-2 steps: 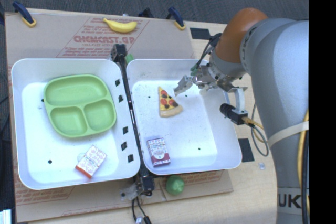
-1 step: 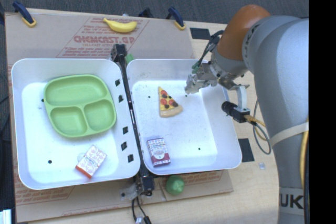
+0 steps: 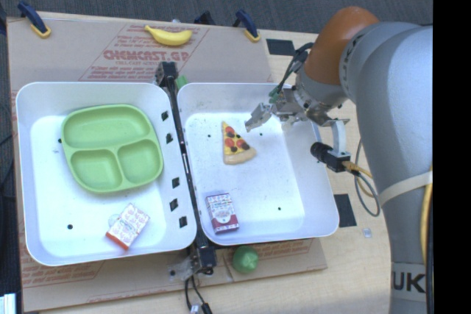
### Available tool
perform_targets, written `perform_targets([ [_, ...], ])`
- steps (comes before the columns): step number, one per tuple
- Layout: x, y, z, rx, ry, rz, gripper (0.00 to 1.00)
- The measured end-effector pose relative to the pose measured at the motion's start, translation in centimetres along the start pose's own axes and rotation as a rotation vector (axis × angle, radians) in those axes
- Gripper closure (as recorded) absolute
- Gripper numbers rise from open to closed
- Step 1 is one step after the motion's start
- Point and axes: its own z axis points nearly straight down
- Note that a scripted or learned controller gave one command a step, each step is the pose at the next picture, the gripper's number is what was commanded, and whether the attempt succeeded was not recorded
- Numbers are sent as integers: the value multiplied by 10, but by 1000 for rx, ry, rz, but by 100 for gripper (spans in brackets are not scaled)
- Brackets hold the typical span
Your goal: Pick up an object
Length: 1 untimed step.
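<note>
Ball (image 3: 246, 259), green, on counter (image 3: 346, 276) just in front of right bin (image 3: 294, 213). Red carton (image 3: 221, 212) at right bin's near edge. Pizza slice (image 3: 236, 143) flat mid-bin. Claw (image 3: 259, 116) just beyond slice, right of it, low over bin floor, nothing between tips; whether spread or pressed together, cannot tell. Banana (image 3: 169, 34) beyond bin on cardboard (image 3: 132, 55).
</note>
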Motion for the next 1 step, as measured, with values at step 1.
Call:
perform_targets([
  [1,-1,-159,-5,1,-1,5,0],
])
